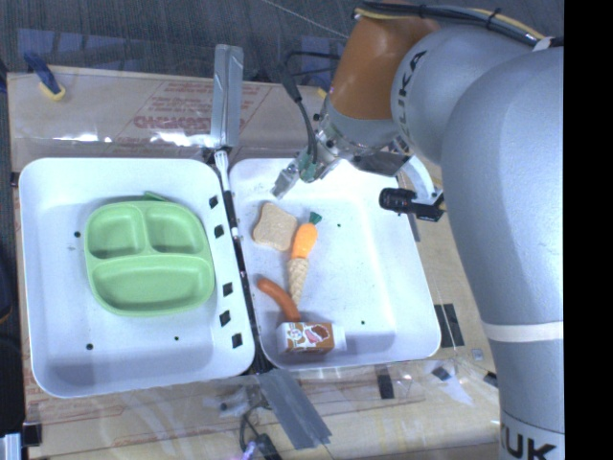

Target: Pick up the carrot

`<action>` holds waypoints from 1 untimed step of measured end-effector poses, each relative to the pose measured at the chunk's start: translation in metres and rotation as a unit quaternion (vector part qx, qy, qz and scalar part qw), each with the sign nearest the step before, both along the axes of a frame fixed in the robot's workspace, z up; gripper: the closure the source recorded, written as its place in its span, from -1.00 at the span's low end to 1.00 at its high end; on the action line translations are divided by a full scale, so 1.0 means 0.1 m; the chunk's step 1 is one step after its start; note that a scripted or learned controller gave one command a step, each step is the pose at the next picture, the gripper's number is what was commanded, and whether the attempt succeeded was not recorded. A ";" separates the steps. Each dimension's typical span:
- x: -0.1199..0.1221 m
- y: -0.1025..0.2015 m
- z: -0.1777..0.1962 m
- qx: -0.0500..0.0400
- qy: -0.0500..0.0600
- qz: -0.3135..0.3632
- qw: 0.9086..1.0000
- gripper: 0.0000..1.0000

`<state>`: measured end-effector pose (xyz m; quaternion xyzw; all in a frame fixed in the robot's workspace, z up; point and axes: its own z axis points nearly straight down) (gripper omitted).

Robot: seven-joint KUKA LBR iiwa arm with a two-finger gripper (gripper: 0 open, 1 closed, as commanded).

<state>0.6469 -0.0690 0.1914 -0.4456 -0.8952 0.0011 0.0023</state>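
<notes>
Pincer hovering over the right bin, carrot lying free.
The pincer [287, 177] is hanging with fingers slightly apart, gripping nothing; the carrot [305, 240] is lying just below it, beside the bread slice [274, 226], touching the ice-cream cone [298, 279].

My arm [498, 161] reaches in from the right, orange band [378, 60] above the wrist. My gripper [287, 181] hangs over the right bin's [402, 286] far-left corner, tilted down-left.

Dark grey carpet floor [144, 8] lies beyond a pale wooden bench [124, 113].
</notes>
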 end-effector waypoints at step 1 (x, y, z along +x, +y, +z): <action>0.10 -0.05 0.01 -0.001 -0.003 -0.150 0.989 1.00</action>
